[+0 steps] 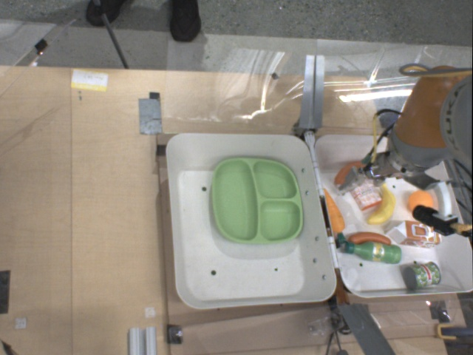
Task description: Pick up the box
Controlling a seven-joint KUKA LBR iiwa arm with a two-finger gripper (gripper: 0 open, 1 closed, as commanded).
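Note:
A small white box with a red pattern (366,196) lies flat in the right bin (384,291), between a red sausage (346,173) and a banana (382,205). A second small carton, white and orange (415,233), lies further right, below an orange (422,200). My gripper (370,170) hangs just above the upper edge of the red-patterned box, under the grey wrist with the orange band (432,113). Nothing shows between its tips.
The right bin also holds a carrot (333,211) along its left wall, another red sausage (367,238), a green bottle (374,252) and a green can (422,274). A green divided plate (257,200) sits in the left bin (192,272).

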